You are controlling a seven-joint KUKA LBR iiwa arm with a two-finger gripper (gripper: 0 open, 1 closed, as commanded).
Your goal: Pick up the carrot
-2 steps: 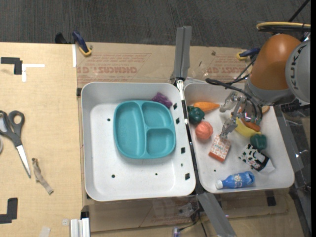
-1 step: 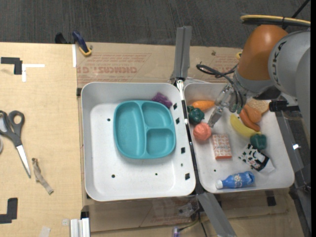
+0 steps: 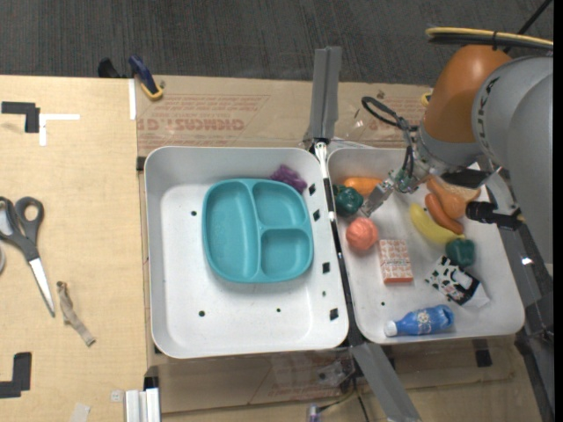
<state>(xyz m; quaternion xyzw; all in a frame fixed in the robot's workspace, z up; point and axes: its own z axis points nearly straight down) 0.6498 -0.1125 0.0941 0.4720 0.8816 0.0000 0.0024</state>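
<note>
Arm reaches into the right bin [image 3: 501,323] from the right. Pincer [image 3: 380,195] sits low near the bin's back left corner; released or clenched cannot be told from this angle. Carrot [image 3: 442,202] lies in the same bin, just right of the pincer, partly under the wrist, next to a banana [image 3: 433,225]. An orange [image 3: 361,185] and a dark green ball [image 3: 348,201] lie just left of the pincer, a peach [image 3: 361,234] below it. Left bin [image 3: 167,262] holds a teal divided plate [image 3: 259,230].
</note>
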